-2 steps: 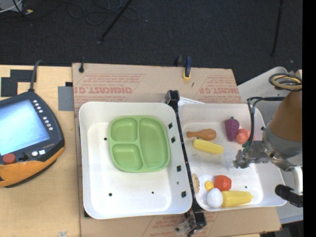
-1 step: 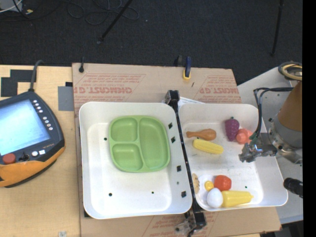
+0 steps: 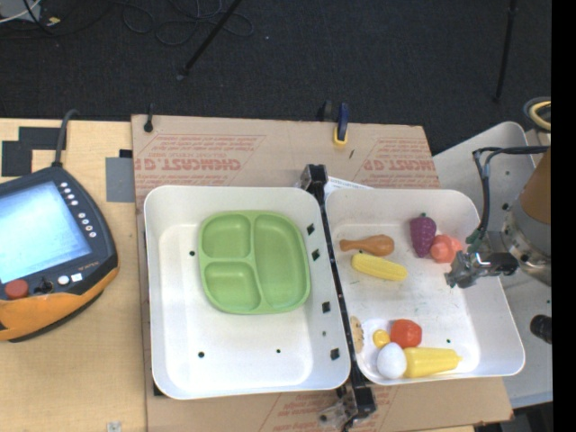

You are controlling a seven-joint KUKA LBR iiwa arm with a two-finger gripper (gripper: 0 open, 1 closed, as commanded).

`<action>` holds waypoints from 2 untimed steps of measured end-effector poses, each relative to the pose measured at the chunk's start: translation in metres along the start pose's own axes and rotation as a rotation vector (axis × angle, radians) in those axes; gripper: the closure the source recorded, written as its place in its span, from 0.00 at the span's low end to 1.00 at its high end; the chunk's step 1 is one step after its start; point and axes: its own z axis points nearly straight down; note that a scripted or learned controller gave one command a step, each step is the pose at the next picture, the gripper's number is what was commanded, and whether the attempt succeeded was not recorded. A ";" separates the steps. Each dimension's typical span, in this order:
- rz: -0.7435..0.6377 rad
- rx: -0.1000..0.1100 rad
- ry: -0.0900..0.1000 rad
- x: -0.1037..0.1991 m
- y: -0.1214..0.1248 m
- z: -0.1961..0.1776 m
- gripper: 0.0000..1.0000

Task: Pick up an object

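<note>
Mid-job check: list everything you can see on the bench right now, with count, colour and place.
Divided plate: 1, green, left bin.
Drumstick toy: 1, brown-orange, right bin, upper middle.
Corn: 1, yellow, below the drumstick.
Grape bunch: 1, purple, upper right.
Round fruit: 1, pinkish red, beside the grapes.
Tomato: 1, red, near corner.
Egg: 1, white, near corner.
Yellow piece: 1, beside the egg.
Teach pendant: 1, left of bins.
Gripper: 1, grey, over right bin's right side.
</note>
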 end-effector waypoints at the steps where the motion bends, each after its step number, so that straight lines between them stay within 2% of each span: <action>1: -0.005 0.001 0.003 0.051 0.034 -0.005 1.00; 2: -0.004 0.001 0.002 0.090 0.072 -0.010 1.00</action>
